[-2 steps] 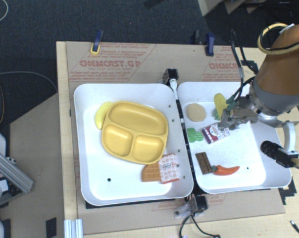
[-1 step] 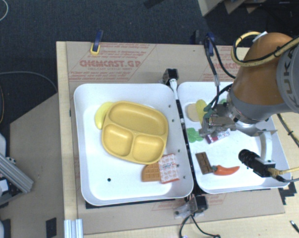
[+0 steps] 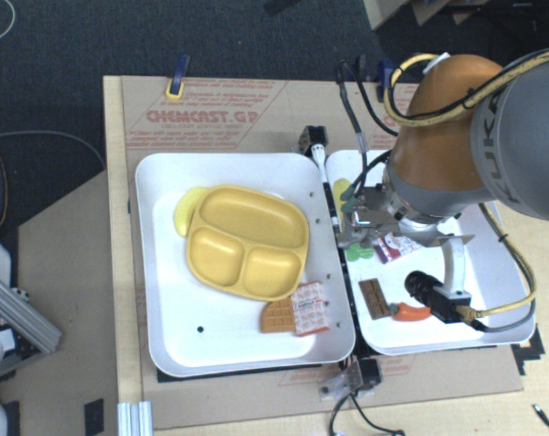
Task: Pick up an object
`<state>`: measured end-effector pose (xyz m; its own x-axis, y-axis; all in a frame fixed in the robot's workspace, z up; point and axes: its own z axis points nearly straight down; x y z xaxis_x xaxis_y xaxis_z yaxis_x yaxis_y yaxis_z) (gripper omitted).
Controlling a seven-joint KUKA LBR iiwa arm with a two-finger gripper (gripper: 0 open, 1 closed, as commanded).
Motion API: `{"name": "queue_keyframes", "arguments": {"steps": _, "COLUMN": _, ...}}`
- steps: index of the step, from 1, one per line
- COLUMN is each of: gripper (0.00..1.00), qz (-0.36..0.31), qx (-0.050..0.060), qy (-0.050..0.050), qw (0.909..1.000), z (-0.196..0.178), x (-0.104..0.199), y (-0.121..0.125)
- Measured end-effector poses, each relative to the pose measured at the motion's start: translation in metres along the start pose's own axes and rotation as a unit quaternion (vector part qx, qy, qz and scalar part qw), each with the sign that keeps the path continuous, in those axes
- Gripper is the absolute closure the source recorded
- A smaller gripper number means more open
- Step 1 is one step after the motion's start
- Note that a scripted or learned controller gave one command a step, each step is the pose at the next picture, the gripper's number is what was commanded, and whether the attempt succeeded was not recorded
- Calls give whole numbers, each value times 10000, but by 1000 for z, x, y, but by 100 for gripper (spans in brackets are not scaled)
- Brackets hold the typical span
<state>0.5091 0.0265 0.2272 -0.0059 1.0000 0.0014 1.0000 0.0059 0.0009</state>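
We get even, bright overhead light, soft shadows only. The white bins point(image 3: 156, 243) run close to blown out, mild glare on the yellow divided tray point(image 3: 247, 241). The orange wrist band point(image 3: 443, 125) looks soft, near the lens. Far dark carpet point(image 3: 74, 25) stays dim, grainy.

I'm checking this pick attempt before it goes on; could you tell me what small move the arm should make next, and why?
Probably a short, straight descent. The gripper hovers at the left end of the right bin, over a green item and a packet, and nothing visibly sits between its fingers yet.
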Motion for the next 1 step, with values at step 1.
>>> {"name": "queue_keyframes", "arguments": {"steps": 1, "gripper": 100, "qz": -2, "qx": -3, "qy": 1, "qw": 10000, "z": -6, "x": 54, "y": -8}}
